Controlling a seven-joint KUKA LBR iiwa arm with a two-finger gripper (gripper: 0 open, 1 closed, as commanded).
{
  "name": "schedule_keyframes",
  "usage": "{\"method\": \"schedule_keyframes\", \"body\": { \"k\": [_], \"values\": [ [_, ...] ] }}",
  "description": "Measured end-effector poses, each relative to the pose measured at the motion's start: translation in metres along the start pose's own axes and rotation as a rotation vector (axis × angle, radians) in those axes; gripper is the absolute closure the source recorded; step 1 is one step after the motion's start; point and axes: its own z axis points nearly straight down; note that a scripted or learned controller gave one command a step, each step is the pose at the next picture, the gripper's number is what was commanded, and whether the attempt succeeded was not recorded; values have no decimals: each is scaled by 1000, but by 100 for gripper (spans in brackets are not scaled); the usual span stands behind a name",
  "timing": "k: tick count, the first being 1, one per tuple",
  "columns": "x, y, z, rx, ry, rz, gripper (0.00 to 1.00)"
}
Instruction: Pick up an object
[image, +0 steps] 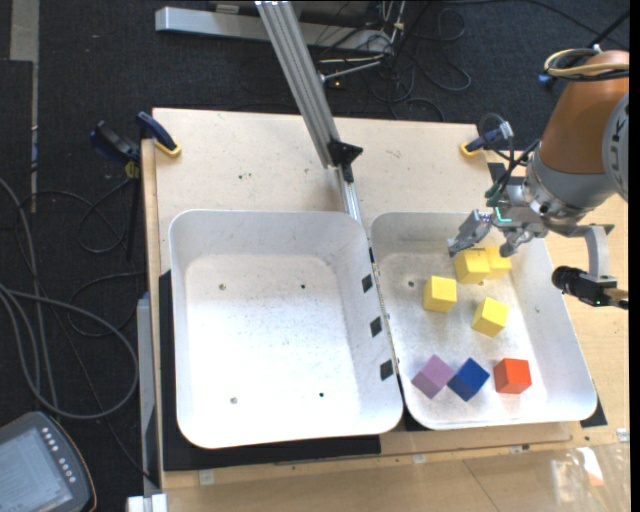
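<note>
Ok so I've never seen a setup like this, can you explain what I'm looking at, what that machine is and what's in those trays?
This is one camera fixed above a workbench, looking down at a slant. The grey and orange machine on the right is a robot arm; its gripper hangs over the right tray. That tray holds small blocks: a yellow block just below the gripper, two more yellow ones, then a purple block, a blue block and an orange-red block. The left tray sits beside it. Nothing is visibly held between the fingers; I cannot tell if they are open.
</note>
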Motion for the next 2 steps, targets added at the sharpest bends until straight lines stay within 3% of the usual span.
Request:
{"method": "schedule_keyframes", "body": {
  "k": [1,2],
  "values": [
    [0,0,-2,-3,-1,-1,0],
    [-4,-2,61,2,-1,2,0]
  ]
}}
